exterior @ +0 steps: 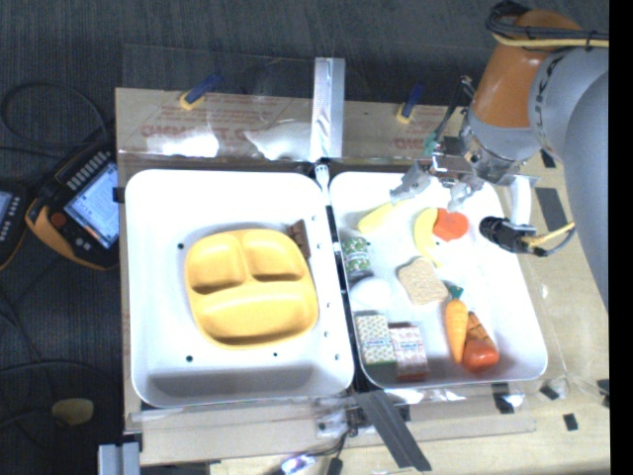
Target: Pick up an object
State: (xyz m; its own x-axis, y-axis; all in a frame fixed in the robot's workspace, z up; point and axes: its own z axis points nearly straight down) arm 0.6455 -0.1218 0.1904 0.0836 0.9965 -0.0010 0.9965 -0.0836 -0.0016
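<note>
The toy tomato [451, 225] lies at about one o'clock in the right bin [524, 305], touching a banana [425, 231], directly below the gripper [437, 184], whose two pale fingers [408, 183] stand spread apart with nothing between them. Outward from there lie a bread slice [423, 282] near the bin's centre, a carrot [455, 327] and a red pepper [480, 348] toward five o'clock, and two small boxes [391, 344] at seven o'clock. The left bin [158, 265] on the desk [574, 404] holds a yellow divided tray [252, 285].
</note>
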